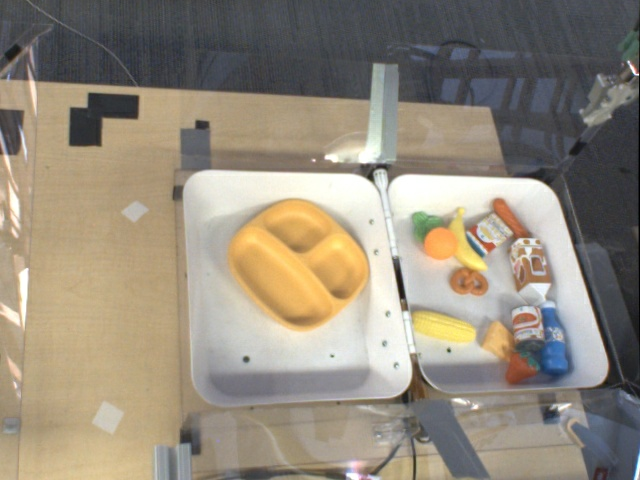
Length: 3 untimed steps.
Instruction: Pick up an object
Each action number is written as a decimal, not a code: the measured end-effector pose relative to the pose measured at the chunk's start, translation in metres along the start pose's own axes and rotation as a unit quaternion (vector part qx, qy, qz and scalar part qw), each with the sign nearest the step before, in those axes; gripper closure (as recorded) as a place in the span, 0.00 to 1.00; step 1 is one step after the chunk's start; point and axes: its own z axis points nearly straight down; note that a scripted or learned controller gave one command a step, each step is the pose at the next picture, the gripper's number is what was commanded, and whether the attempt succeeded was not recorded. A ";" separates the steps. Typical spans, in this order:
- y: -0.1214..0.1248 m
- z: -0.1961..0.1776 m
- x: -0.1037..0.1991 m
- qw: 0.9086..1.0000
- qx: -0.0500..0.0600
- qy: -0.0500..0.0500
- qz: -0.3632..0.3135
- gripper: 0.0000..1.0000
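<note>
The toys crowd the right bin [575, 268], the corn [443, 326] touching a wedge and the cartons bunched close, so a descent risks nudging neighbours or closing on two; the jaws' state I cannot tell
</note>
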 end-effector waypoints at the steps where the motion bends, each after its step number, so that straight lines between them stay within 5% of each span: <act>1: 0.000 -0.013 0.000 0.995 0.000 0.000 0.100 1.00; 2: 0.002 -0.020 0.012 0.981 0.001 0.000 0.193 1.00; 3: 0.003 -0.010 0.019 0.948 0.002 0.001 0.318 1.00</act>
